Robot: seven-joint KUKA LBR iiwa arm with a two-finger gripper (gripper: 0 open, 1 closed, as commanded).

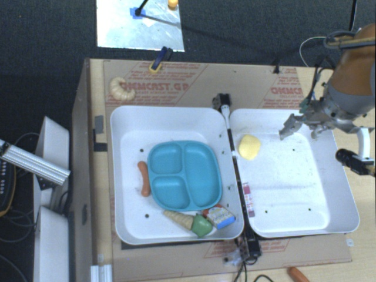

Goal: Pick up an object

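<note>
The end effector [301, 125] hangs at the right bin's [305, 216] one o'clock rim, fingers apparently spread and grasping nothing; the yellow lump [249, 147] (nearest target) lies at nine o'clock, well apart.

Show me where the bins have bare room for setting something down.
Right bin: bare floor below and right of the yellow object. Left bin: crowded by the blue tray, sausage and front-corner toys; only its back strip is free.
</note>
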